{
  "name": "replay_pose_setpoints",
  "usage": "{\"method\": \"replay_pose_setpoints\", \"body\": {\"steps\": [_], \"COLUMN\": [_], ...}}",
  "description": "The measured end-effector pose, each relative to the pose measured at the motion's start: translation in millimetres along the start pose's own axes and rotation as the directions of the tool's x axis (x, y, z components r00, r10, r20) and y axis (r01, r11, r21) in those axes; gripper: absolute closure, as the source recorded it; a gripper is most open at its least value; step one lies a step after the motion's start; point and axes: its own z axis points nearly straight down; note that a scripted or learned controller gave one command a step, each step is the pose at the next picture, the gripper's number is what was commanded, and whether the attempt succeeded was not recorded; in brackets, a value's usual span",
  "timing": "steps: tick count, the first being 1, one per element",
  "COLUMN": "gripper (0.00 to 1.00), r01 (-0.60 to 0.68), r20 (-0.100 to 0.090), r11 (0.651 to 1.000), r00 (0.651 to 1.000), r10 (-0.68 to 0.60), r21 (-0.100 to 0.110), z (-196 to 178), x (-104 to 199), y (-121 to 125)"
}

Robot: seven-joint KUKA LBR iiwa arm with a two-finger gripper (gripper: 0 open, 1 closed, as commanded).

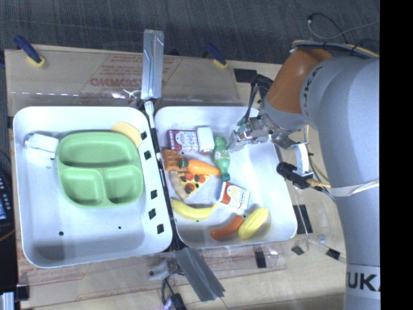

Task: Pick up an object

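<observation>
The right bin (279, 173) holds a heap of toy food. In it lie a maroon carton (182, 139), a small white box (205, 137), a green bottle (222, 157), a carrot (201, 167), a pizza slice (188, 183), a banana (193, 210), a white and red carton (235, 196), a red sausage (226, 228) and a yellow piece (253, 223). My gripper (241, 135) hangs low over the bin's upper middle, just right of the green bottle's cap and the white box. Nothing shows between its tips.
The left bin (39, 231) carries a green divided tray (100, 168), a yellow piece (128, 132) at its top right and a white object (42, 142) at the left. A metal divider (152, 63) stands between the bins. My arm (335, 121) covers the right side.
</observation>
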Motion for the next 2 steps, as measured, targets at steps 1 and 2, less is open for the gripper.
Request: {"method": "replay_pose_setpoints", "body": {"steps": [1, 2], "gripper": [0.00, 0.00], "r01": [0.000, 0.091], "r20": [-0.004, -0.008], "r11": [1.000, 0.996], "r00": [1.000, 0.996], "r10": [0.000, -0.091], "r21": [0.006, 0.010], "z": [4, 14], "x": [1, 90], "y": [-2, -11]}}
